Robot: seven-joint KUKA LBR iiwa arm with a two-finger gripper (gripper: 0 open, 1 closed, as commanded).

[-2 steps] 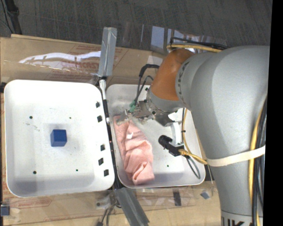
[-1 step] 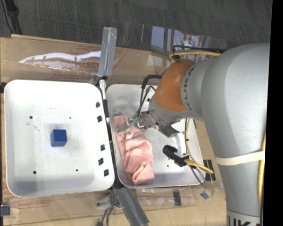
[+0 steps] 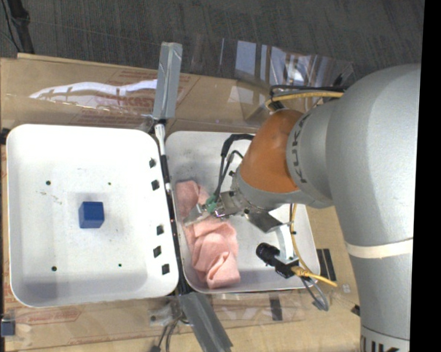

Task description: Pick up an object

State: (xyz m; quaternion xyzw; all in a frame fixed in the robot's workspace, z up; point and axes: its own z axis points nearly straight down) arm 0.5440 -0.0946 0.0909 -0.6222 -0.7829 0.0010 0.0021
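Table (image 3: 90, 326) edge nearest the camera, carrying two white bins side by side. In the right bin (image 3: 200, 145) a crumpled pink cloth (image 3: 213, 251) lies against the near-left wall, with a smaller pink fold reaching up toward the bin's middle. The arm (image 3: 367, 163) enters from the right and bends down over this bin; its orange band sits directly above the wrist. The hand (image 3: 213, 208) is low at the cloth's upper edge, seemingly touching or just above the fabric. The wrist hides the tips, so it cannot be told how far the hand is open or whether it grips any cloth. In the left bin (image 3: 32, 149) a small blue cube (image 3: 92, 214) stands alone near the centre, well apart from the arm. Beyond the bins, cardboard and a strip of clear film line the far side.

Step in hand, as judged: descent onto, or closing upon, the cloth. The next move calls for a firm pinch on a raised fold, then a straight lift clear of the bin wall.
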